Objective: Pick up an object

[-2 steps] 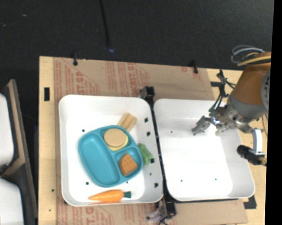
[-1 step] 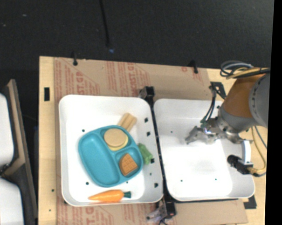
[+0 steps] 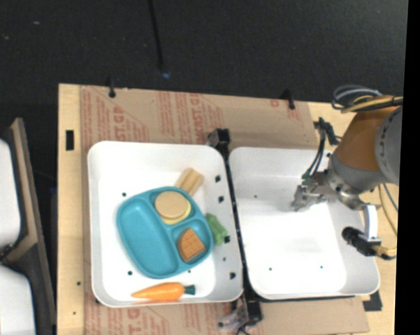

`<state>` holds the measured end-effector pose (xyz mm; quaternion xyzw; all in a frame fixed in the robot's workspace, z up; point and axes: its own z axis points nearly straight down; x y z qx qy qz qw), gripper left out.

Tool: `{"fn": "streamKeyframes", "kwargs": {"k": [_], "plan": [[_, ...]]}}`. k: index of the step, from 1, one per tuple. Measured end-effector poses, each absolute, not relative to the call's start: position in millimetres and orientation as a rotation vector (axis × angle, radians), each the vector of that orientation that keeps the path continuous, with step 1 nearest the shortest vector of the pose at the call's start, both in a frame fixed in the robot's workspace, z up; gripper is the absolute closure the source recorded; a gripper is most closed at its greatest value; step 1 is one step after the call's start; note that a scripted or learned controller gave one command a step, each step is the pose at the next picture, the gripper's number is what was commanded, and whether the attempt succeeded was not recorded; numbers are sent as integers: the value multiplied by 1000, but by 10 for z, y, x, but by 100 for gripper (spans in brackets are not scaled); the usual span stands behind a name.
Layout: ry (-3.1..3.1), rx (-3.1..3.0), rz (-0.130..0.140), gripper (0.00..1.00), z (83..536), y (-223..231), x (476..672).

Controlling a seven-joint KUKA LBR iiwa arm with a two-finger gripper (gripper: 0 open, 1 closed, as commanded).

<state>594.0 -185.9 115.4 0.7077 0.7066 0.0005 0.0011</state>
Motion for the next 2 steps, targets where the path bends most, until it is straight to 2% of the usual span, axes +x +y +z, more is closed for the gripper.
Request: {"fn": "streamKeyframes", "kwargs": {"k": [2], "plan": [[2218, 2218, 4, 100, 2239, -1970, 5986]]}}
